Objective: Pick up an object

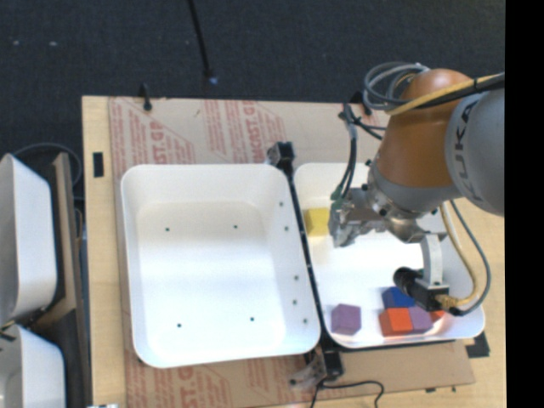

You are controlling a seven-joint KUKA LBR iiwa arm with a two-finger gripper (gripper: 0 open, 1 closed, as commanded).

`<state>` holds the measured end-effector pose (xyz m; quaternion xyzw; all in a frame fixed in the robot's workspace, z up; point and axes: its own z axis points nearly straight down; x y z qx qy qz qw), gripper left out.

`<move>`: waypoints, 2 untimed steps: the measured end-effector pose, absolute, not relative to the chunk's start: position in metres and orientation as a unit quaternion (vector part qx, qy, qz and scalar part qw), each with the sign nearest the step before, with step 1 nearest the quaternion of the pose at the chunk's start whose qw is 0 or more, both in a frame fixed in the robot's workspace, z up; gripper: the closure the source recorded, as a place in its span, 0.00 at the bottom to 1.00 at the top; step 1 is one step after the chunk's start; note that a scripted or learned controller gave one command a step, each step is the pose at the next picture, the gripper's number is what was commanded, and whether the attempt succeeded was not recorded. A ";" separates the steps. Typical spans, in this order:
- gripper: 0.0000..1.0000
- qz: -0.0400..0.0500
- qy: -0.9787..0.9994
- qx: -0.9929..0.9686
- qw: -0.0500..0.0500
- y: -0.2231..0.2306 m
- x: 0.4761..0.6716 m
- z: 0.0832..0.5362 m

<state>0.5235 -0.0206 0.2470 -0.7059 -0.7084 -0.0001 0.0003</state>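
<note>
Overhead, dark carpet floor [102, 32] around a wooden bench [195, 126]. Left bin [212, 262] and right bin [374, 270] sit side by side on it. Grey-and-orange arm [425, 151] hangs over right bin; gripper [347, 228] just beside yellow block [316, 222], open/shut cannot tell. Purple block [345, 318], orange block [395, 321], blue block [393, 297] near front wall.

One fixed overhead camera, looking down at a slant on the bench.

It stands far enough off to take in both bins whole: the left bin [212, 262] fills the frame's centre and the right bin [357, 266] sits at lower right, with dark floor along the top edge and the arm [425, 143] entering from the right.
</note>
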 end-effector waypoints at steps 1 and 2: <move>1.00 0.000 -0.708 -0.706 0.000 0.028 0.517 0.236; 1.00 -0.001 -0.708 -0.706 0.000 0.080 0.518 0.248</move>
